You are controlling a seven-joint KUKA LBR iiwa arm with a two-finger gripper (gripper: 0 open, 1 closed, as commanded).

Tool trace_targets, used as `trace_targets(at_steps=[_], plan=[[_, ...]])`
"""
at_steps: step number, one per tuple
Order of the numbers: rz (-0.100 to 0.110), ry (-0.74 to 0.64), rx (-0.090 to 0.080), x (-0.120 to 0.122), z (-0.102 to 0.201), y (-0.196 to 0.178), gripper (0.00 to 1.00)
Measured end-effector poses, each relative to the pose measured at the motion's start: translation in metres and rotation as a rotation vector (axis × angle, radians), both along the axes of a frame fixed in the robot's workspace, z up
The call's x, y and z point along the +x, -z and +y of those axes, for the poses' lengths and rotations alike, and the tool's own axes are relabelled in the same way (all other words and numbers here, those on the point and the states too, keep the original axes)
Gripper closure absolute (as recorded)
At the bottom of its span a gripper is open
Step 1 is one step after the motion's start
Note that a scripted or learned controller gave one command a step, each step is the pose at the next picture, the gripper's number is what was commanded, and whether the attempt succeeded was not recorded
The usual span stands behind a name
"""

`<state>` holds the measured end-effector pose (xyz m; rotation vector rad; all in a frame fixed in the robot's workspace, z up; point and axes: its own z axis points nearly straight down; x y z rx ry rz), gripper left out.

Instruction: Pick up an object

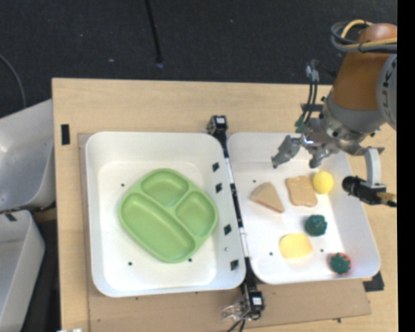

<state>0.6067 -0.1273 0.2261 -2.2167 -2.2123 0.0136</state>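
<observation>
On the right white bin [263, 268], the gripper [301, 154] is seen spread open and empty, with toast [302, 191] lying just at six o'clock.

Grey arm [363, 95], orange wrist band

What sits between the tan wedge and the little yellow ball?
In the camera view, a toast-like tan slice lies between the wedge and the ball.

Even overhead light brightens the 2 white bins [97, 185], nearly washing them out; shadows are soft, the dark surround is dim, and detail is slightly blurry.
</observation>
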Motion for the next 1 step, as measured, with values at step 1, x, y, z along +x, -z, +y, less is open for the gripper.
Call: trace_targets(at_steps=[1], plan=[[-0.015, -0.002, -0.001, 0.0027, 0.0003, -0.0084, 0.00]])
